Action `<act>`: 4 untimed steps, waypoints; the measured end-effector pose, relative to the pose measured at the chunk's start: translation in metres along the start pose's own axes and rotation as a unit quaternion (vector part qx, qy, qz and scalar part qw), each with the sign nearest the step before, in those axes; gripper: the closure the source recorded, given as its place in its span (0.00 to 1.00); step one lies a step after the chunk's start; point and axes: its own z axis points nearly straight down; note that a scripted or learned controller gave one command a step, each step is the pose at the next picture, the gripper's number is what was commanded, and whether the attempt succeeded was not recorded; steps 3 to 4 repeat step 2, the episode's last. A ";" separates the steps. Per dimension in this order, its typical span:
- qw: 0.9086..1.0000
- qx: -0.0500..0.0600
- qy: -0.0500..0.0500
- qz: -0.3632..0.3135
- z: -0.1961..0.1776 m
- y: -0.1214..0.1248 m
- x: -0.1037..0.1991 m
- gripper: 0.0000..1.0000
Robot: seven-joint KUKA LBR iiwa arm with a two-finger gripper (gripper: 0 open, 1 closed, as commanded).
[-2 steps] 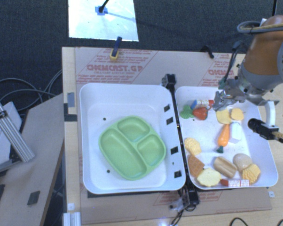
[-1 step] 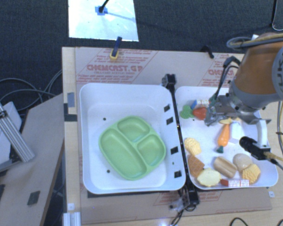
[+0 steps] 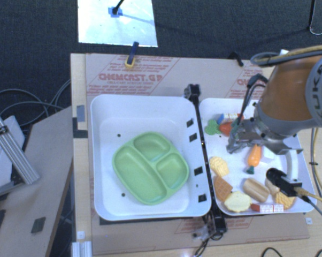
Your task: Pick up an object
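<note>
Two white bins sit side by side in the camera view, and the coming move turns on the right bin (image 3: pixel 305 210), where the gripper (image 3: pixel 234 143) hangs low over a scatter of toy food. Whether it is spread or pressed together cannot be told from here, since the dark tool end blurs into shadow, and nothing can be seen caught in it. Nearest to it is the orange carrot (image 3: pixel 254 156), lying just to its right and a little toward the front of the bench, its long axis running roughly front to back with the dark stem end at the near side. It seems, though the wrist partly crowds it, that the carrot is beside the tool and not under it. A red and green piece (image 3: pixel 219 127) sits just behind the gripper, and a yellow chip (image 3: pixel 219 166) lies in front. The green divided plate (image 3: pixel 150 167) rests alone in the left bin (image 3: pixel 105 116), well apart.
</note>
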 end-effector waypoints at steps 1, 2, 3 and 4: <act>1.000 0.000 0.000 0.000 0.001 -0.038 0.020 1.00; 1.000 -0.002 -0.001 0.003 -0.005 -0.029 0.011 1.00; 1.000 -0.002 -0.001 0.003 -0.005 -0.029 0.011 1.00; 1.000 -0.002 -0.001 0.003 -0.005 -0.029 0.011 1.00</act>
